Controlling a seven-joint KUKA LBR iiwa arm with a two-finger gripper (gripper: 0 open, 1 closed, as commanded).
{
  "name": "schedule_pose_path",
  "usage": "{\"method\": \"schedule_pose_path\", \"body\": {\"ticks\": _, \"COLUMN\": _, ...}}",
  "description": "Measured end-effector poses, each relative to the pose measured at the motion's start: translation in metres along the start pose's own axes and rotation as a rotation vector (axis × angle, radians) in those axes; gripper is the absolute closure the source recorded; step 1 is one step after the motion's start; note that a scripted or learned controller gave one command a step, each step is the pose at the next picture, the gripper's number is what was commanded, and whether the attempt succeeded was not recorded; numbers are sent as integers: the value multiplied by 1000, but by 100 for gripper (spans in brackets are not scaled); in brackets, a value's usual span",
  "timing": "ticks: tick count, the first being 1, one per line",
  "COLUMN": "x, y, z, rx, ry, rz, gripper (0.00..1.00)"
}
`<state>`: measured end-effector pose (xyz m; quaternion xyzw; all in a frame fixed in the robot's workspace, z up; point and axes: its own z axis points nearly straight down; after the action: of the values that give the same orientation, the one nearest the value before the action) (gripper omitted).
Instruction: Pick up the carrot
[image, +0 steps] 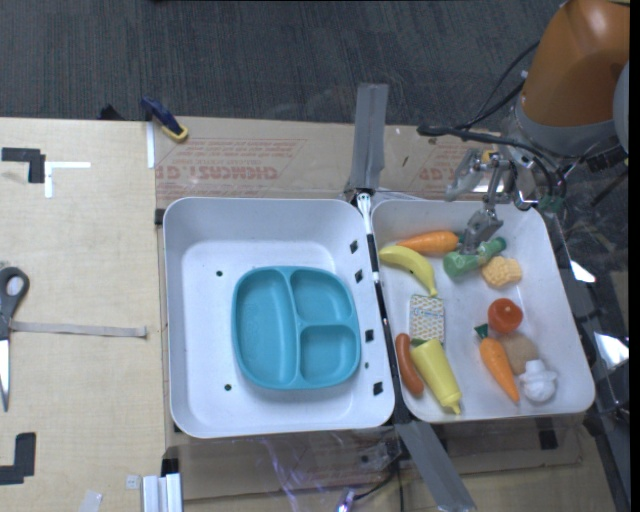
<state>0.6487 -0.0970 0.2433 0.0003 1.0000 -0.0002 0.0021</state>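
Observation:
A carrot (498, 368) with a small green top lies in the right bin (560, 270), near its front right, pointing toward the front edge. A second orange, carrot-like piece (430, 241) lies near the back of that bin, beside a banana (410, 263). My gripper (483, 230) hangs over the back of the right bin, just above a green vegetable (462, 263) and right of the orange piece. It is well behind the green-topped carrot. Nothing visibly sits in its grasp.
The right bin also holds corn (502, 271), a tomato (505, 315), a cracker (427, 318), a yellow bottle (438, 373), a sausage (408, 363) and a white mushroom (538, 382). In the left bin (190, 300) is a blue divided plate (297, 327). Scissors (8, 300) lie far left.

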Motion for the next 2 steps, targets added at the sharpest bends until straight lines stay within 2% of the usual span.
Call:
{"method": "schedule_pose_path", "body": {"ticks": 1, "x": -11, "y": 20, "z": 50, "rx": 0, "ry": 0, "rz": -139, "gripper": 0}}
{"method": "schedule_pose_path", "body": {"ticks": 2, "x": -11, "y": -6, "z": 94, "rx": 0, "ry": -1, "rz": -158, "gripper": 0}}
